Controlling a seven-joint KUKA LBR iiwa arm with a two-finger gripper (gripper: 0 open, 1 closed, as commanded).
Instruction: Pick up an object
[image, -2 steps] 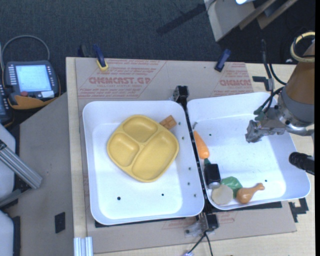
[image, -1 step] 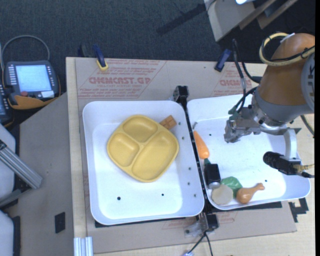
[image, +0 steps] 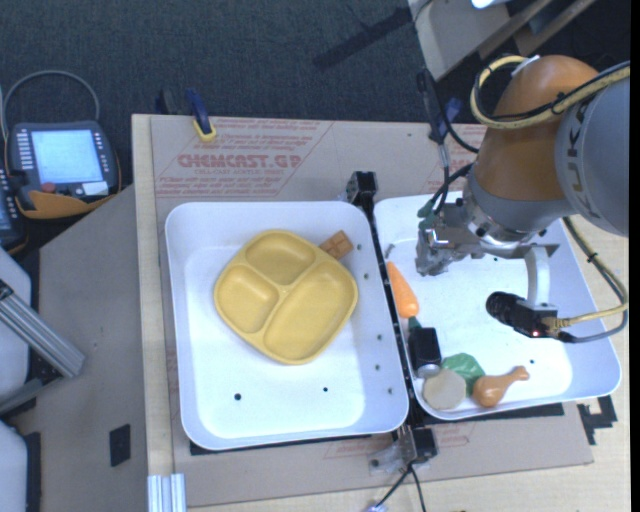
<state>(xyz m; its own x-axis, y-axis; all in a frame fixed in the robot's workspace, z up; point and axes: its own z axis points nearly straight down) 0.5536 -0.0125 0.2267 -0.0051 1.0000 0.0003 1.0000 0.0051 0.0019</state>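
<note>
We see the arm reach in from three o'clock and bend over the right bin. Its gripper hangs above that bin's ten o'clock corner, close to the wall it shares with the left bin. From this slant we cannot tell whether the gripper is open or closed, and we can make out nothing in its grasp. The loose things that could be picked up lie mostly along the right bin's nine o'clock side and its six o'clock edge. An orange carrot lies near the gripper at its seven o'clock, apart from it, with its length running from eleven to five beside the bin's wall. A small black block sits near the carrot at its five o'clock. In the bin's seven o'clock corner we find a pale round piece, with a green piece touching it at its one o'clock. A brown drumstick lies just beside the pale piece at its three o'clock, thin end pointing toward two o'clock. In the left bin a yellow divided plate with three compartments rests a little toward twelve o'clock of the middle. A small brown block peeks out at the plate's one o'clock rim, touching it. Both bins stand on a brown board with red lettering.
</note>
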